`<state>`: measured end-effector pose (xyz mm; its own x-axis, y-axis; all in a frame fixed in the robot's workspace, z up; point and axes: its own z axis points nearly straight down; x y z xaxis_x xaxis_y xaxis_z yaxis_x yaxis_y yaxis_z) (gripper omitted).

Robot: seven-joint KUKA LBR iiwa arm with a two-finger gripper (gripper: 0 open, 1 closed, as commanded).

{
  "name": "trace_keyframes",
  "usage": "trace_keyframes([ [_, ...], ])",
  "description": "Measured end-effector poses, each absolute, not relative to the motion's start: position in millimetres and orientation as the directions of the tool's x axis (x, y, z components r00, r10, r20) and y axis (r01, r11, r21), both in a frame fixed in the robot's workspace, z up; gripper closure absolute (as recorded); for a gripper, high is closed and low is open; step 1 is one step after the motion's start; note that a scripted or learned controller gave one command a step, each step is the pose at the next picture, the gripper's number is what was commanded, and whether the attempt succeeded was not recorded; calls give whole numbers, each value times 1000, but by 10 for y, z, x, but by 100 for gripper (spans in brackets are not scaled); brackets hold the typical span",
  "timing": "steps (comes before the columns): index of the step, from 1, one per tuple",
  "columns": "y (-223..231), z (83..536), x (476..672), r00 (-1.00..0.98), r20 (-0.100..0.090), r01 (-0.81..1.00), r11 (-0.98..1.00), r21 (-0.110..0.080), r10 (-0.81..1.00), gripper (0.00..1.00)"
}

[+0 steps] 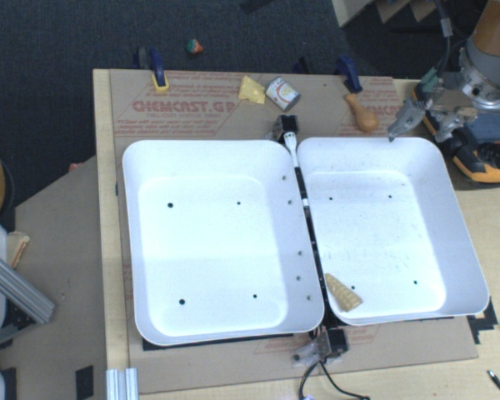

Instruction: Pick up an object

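The claw (402, 123) hangs over the right bin's (450, 223) far rim at about one o'clock, its two fingers spread apart, gripping nothing. Two bins sit side by side. One object (343, 292), a small tan cone with ridged sides, lies at the right bin's seven o'clock corner. The left bin (150, 248) sits alongside.

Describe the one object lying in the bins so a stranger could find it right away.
Start at the right white bin. In its near left corner, by the divider, lies a small tan cone-shaped object. It is the only loose item among the bin floor's small dark dots.
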<state>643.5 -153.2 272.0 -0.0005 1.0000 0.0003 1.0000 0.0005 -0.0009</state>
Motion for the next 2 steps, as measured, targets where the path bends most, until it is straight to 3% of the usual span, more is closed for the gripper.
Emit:
trace_keyframes([
  [1,-599,3661,6264,-10,2,1000,10,12,1000,0],
  [2,-661,3705,6263,-2,-2,1000,2,6,1000,100],
])
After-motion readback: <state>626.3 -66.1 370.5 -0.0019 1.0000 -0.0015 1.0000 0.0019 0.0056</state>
